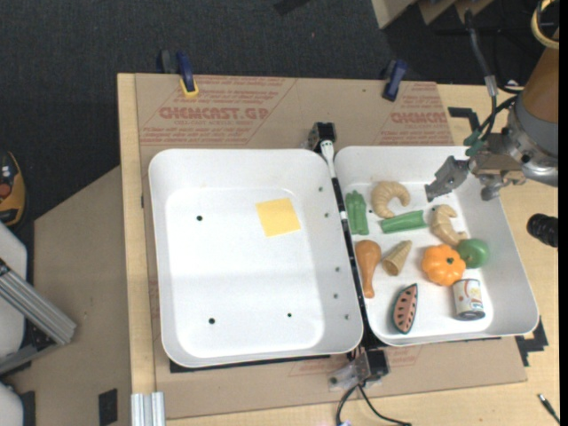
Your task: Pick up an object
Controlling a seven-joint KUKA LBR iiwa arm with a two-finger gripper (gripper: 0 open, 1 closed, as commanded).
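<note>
My gripper (pixel 466 185) hangs over the back right part of the right bin (pixel 524 282), open, with nothing between its fingers. Below and just in front of it lies a beige chicken piece (pixel 444 224). A tan croissant (pixel 389 196) lies to the gripper's left. Nearer the front are an orange pumpkin (pixel 442 264), a green round piece (pixel 474 252), a small can (pixel 468 297) and a watermelon slice (pixel 405 308). A green pepper (pixel 356 212), a green bean pod (pixel 402 223), an orange drumstick shape (pixel 366 265) and a tan cone (pixel 398 256) lie at the bin's left.
The left bin (pixel 169 238) holds a flat yellow square (pixel 278 216) near its back middle. Both bins sit on a cardboard sheet (pixel 266 105) held by blue clamps (pixel 185 71). A black clip (pixel 321 136) sits between the bins at the back.
</note>
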